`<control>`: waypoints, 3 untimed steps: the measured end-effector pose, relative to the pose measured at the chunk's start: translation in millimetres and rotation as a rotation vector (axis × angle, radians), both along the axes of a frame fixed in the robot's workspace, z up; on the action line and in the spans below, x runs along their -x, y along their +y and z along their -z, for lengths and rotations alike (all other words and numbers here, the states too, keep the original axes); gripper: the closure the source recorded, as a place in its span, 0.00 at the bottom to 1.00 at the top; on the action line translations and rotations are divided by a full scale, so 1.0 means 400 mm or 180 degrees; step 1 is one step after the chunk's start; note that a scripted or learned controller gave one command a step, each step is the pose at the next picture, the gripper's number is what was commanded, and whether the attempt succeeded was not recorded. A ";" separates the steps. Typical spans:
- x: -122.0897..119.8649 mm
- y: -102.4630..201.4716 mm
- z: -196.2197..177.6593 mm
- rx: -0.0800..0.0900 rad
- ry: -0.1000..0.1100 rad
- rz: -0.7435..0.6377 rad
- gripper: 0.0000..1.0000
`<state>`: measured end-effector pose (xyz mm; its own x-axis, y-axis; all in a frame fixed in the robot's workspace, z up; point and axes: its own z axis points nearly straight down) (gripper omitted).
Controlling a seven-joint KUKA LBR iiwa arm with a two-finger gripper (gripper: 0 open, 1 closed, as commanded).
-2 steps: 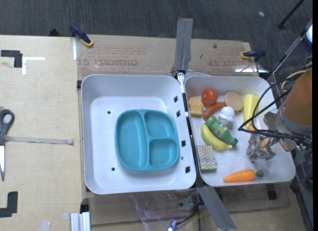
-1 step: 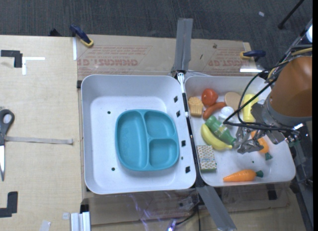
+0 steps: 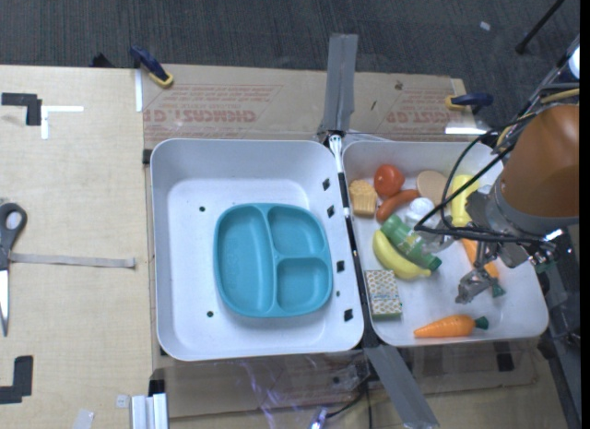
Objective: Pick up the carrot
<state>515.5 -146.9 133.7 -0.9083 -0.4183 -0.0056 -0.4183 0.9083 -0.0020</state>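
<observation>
We judged the carrot (image 3: 444,327), lower right, light, rigid and slick; best gripped mid-body. The hand (image 3: 477,284) hovered nearby, its spread unclear.

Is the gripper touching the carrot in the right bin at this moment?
Apart. In the camera view, the gripper hangs above and right of the carrot, and bare white bin floor shows between them.

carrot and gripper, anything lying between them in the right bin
Nothing: in the camera view, only bare white bin floor separates the gripper from the orange toy carrot with a green stem end lying just below it.
</observation>
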 end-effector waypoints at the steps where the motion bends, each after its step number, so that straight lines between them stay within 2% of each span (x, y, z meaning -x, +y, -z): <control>1: 0.031 -0.080 0.094 0.0013 -0.0044 -0.0116 0.00; 2: 0.027 -0.078 0.070 0.0012 -0.0045 -0.0126 1.00; 3: 0.027 -0.078 0.070 0.0012 -0.0045 -0.0127 0.00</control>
